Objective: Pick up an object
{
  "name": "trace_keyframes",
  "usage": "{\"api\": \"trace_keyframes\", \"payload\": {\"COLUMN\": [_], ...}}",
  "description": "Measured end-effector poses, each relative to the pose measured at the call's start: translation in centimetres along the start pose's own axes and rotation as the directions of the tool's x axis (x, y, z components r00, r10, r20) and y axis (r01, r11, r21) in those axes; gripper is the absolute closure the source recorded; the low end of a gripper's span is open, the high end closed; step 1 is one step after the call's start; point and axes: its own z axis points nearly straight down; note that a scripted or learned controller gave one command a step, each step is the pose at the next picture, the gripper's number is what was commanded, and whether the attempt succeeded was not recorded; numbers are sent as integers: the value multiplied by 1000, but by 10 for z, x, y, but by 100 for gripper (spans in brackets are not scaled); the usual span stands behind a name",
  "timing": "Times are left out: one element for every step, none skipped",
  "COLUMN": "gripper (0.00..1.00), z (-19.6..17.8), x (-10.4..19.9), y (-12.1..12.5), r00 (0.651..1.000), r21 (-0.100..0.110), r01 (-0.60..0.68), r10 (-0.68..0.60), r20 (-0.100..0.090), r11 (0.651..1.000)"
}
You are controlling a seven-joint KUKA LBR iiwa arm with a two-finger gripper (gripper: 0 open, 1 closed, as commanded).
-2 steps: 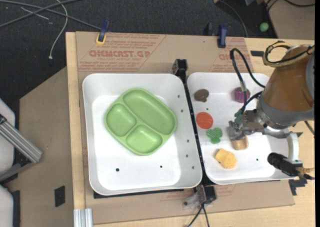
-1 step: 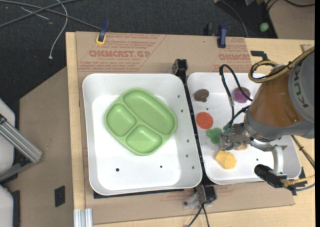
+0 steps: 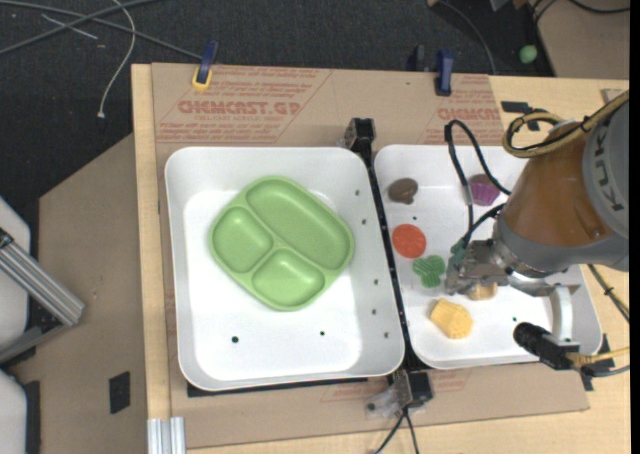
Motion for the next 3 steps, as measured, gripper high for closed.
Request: {"api": "trace_keyframes", "payload": {"gripper": [100, 100, 100], "z": [-44, -88, -131], "x": [-5, -1, 3], "y": [1, 2, 5], "r00": [1000, 1000, 1000], "r21": [-5, -6, -6], "r01": [1, 3, 3], "r10": [-1, -3, -3], "r20": [3, 3, 3], "r11": [1000, 1000, 1000]}}
